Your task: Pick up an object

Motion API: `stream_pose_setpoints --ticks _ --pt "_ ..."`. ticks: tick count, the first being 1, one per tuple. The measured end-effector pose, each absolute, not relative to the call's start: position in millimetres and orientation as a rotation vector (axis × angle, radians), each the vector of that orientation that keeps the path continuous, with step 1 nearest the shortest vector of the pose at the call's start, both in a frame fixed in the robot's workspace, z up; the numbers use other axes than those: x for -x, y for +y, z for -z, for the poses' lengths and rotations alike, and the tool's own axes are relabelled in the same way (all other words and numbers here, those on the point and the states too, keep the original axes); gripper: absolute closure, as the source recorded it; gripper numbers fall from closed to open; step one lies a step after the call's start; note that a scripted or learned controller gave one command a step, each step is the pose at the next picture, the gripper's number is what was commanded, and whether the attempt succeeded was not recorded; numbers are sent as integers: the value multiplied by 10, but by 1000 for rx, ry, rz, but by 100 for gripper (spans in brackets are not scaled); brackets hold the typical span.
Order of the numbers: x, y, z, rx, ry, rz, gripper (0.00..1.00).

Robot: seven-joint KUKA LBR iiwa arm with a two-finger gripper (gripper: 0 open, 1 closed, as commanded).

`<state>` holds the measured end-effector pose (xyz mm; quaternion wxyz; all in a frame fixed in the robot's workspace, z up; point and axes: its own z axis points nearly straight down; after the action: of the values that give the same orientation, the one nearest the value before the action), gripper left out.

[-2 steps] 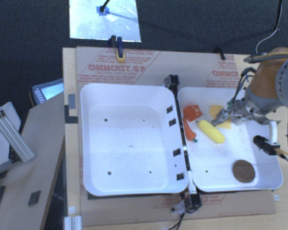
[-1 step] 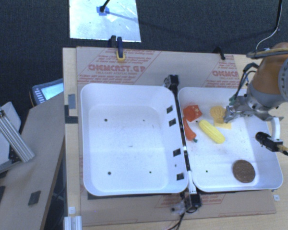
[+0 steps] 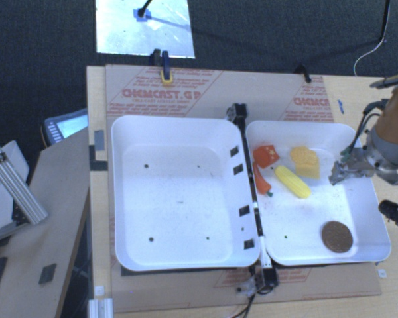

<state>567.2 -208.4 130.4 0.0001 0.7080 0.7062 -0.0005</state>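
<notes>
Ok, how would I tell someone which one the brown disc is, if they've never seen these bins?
Start at the right-hand bin, the one nearest the arm. Look to its near right corner, well apart from the cluster of coloured pieces by the divider. The brown disc lies there alone: flat, round and dark brown, while the others are red, orange or yellow.

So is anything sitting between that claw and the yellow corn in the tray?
Nothing visible does. The gripper hangs over the right bin, and bare white floor separates it from the corn. The yellow block lies just beyond.
</notes>
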Motion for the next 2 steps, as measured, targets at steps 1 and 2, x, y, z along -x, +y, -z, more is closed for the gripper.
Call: stream_pose_setpoints --ticks 1,2 --pt "-5697 -2066 -1288 -2219 2221 -1 0" --pt "-5697 -2066 -1288 -2219 2221 -1 0"
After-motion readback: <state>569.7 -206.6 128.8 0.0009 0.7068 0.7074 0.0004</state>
